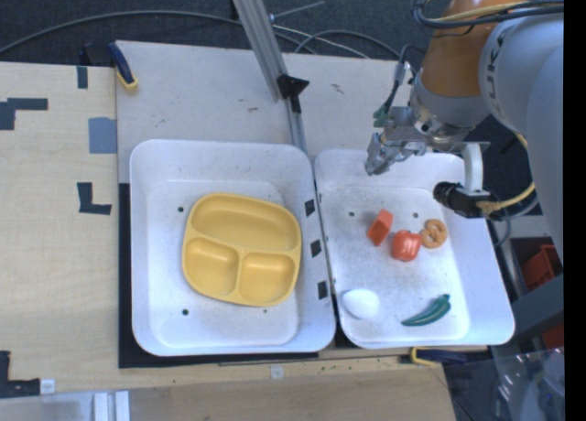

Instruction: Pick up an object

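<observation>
The tips of the end effector (378, 163) blur into a dark grey cluster above the far edge of the right bin (476, 314), and whether they stand apart or together cannot be made out; nothing is seen between them. The KUKA arm (513, 53), cut off by the view's right edge, bends in from there, its orange band (467, 21) uppermost and the wrist angled down and toward the view's left, black cables looping over it.

Below the end effector, well apart from it, lie the candidate objects on the right bin's floor: a small red block (380, 227), a red tomato-like piece (406, 245) touching a brown ring-shaped piece (434, 232), a white egg (361, 303) near the bin's left wall, and a green pepper-shaped toy (427, 311) toward the near corner.

The left bin (151, 318) holds a yellow three-compartment tray (242, 249). A slanted metal rail (256, 21) crosses the pale worktop (55, 227) and ends at a black bracket (292, 86) beside the bins' shared edge. A blue-and-yellow clamp (122, 65) sits at the worktop's far side.
</observation>
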